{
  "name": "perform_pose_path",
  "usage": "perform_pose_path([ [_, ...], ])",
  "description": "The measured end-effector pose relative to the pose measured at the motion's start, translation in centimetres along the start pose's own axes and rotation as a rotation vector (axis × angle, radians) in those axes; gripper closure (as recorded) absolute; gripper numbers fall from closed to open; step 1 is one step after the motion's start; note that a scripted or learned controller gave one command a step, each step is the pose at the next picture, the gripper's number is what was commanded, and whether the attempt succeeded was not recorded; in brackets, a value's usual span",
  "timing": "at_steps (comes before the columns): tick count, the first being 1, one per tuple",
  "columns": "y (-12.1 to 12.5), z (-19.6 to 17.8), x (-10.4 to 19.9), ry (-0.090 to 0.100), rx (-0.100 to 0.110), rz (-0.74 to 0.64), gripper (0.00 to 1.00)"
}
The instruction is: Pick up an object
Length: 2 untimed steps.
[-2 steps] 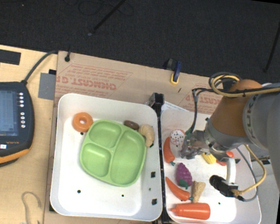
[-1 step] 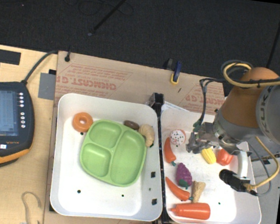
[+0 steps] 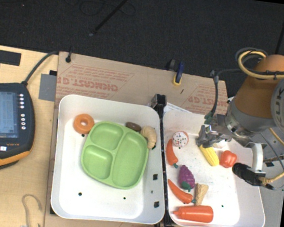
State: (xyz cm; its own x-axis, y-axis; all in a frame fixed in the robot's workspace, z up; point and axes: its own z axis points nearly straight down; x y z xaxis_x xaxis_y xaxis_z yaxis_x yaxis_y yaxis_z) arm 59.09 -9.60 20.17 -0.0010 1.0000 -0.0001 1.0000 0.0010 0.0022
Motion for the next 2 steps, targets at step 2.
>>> perform_pose_path([
  [2, -3.9, -3.3, 4.3, 0.003, 0.008, -0.001, 1.00],
])
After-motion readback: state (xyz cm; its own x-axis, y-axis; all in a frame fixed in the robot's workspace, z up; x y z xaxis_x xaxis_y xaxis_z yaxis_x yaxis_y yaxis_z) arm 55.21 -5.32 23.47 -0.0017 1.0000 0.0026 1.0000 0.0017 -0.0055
